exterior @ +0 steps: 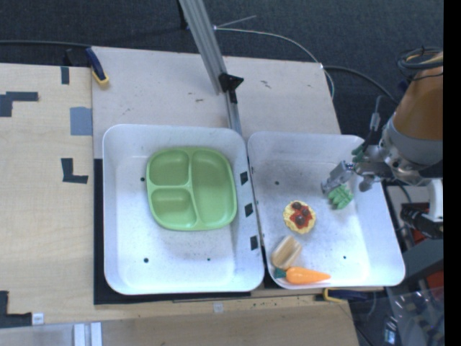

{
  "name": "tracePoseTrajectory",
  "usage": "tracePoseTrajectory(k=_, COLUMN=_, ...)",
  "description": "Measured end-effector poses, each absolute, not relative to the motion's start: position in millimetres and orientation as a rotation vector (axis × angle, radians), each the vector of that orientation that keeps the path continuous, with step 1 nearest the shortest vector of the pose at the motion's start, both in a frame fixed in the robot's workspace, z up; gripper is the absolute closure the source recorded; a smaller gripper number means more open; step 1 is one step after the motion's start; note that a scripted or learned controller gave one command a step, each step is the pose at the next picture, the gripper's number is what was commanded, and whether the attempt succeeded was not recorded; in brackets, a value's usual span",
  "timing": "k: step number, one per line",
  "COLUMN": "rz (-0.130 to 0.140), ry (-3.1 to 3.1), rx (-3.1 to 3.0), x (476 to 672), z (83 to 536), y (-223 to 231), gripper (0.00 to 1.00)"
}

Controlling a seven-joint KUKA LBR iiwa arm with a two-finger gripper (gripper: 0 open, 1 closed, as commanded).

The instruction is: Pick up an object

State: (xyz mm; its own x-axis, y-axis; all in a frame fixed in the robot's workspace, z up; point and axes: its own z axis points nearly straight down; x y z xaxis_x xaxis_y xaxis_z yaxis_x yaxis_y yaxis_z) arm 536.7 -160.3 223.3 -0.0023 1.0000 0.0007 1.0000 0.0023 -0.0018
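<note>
The gripper (344,181) hovered just above the green toy (341,197) in the right bin (374,262) — fingers spread, nothing pinched — so the pick remained undone.

Surface (166,85): pale wood-tone top, grey and black tape patches (81,121) on left part. Two shallow white bins sit directly on it, side by side, rims touching at middle. Left bin (115,215) and right bin (382,258) both rest over dark mat (98,229) showing along left edge. Blue-and-yellow clamp (96,66) at upper left. Slanted metal post (205,34) meets surface just behind bins. Thin cable (288,42) trails across upper right.
</note>
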Motion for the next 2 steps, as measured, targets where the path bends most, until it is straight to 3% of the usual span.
tracePoseTrajectory(k=1, rz=0.001, ry=-2.223, rx=-2.218, x=536.7, z=223.4, y=-160.4, gripper=0.00)
tracePoseTrajectory(k=2, rz=0.006, ry=-2.220, rx=-2.217, x=534.4, z=179.9, y=-159.6, gripper=0.00)
